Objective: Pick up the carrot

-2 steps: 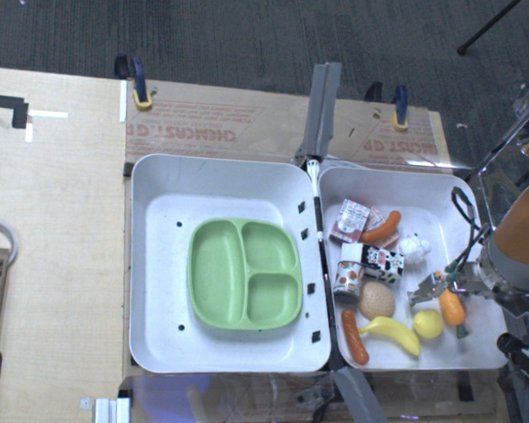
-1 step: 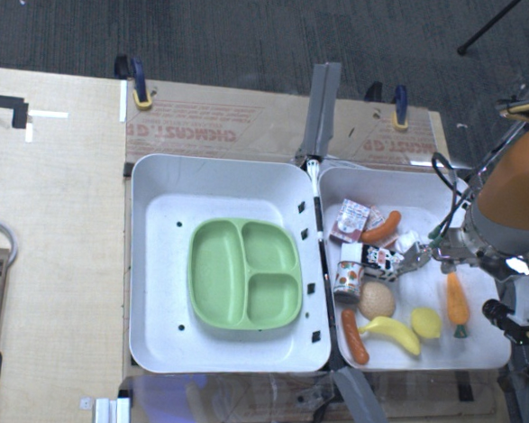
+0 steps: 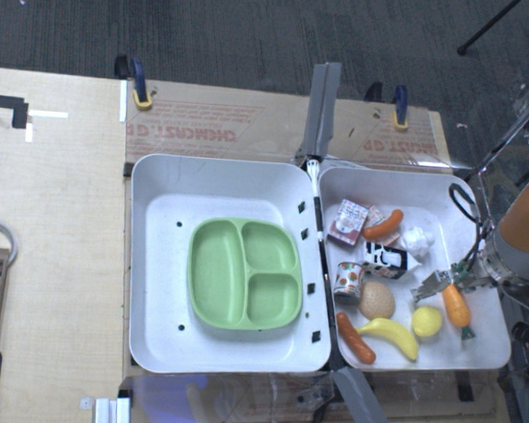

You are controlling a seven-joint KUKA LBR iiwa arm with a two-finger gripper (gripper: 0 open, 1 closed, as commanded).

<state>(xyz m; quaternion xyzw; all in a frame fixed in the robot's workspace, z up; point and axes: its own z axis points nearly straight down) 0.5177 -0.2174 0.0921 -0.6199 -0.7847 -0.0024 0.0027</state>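
Carrot (image 3: 457,305) lies in the right bin (image 3: 447,187), near its right wall, tilted, green top pointing down-right toward the front corner. Arm (image 3: 525,229) enters from the right, wrist over the bin's right rim. Jaws (image 3: 449,284) sit low at the carrot's upper end, touching or just above it; cannot tell whether they are wide or closed, nor whether the carrot is between them. Judged progress: approach made, grasp unconfirmed, lift not yet done; the carrot looks to rest on the bin floor. Room: lemon (image 3: 427,321) just beside the carrot on its left, banana (image 3: 391,337) beyond that, potato (image 3: 377,301) and can (image 3: 348,280) further left. The right wall is close, so little side clearance; straight up looks the free way. Left bin (image 3: 154,244) holds a green tray (image 3: 245,273), well apart.
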